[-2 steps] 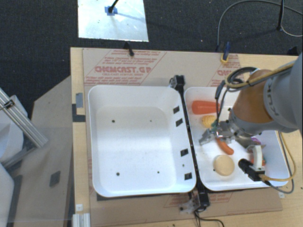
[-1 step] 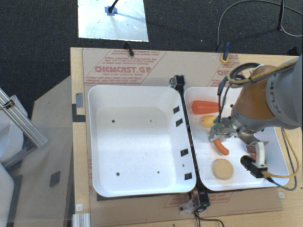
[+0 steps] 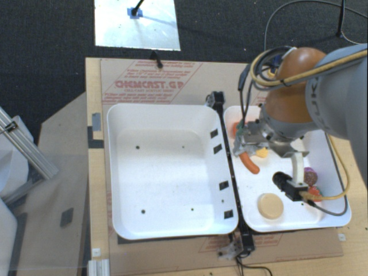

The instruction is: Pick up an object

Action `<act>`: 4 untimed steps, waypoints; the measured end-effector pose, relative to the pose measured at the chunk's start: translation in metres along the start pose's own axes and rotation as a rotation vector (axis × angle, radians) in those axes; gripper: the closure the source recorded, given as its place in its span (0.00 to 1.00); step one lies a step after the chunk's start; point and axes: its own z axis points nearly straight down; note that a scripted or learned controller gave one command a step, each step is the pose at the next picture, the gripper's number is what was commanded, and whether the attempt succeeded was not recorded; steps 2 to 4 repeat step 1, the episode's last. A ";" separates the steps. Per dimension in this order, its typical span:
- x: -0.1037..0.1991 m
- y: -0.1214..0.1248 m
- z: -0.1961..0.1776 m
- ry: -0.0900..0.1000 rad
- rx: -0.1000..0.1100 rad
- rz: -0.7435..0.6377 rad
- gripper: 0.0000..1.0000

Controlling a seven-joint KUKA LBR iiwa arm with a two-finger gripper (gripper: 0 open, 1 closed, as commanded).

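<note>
Hand (image 3: 248, 144), grip state n/k, is hanging over the orange sausage (image 3: 249, 163) in rt bin (image 3: 339, 211); needs centring lengthwise before closing.

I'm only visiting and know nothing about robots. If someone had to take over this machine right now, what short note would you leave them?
Gripper: low in the right bin, near its left wall; can't tell if it is open or shut.
Things: orange sausage-shaped piece just below the gripper, a yellow bit beside it, a round tan disc near the front, a small purple item to the right.
Done: nothing visibly lifted.
Left: grab one item and raise it.
</note>
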 end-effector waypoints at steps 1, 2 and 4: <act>0.065 -0.025 0.006 -0.001 0.010 0.003 1.00; 0.065 -0.025 0.006 -0.001 0.010 0.003 1.00; 0.065 -0.025 0.006 -0.001 0.010 0.003 1.00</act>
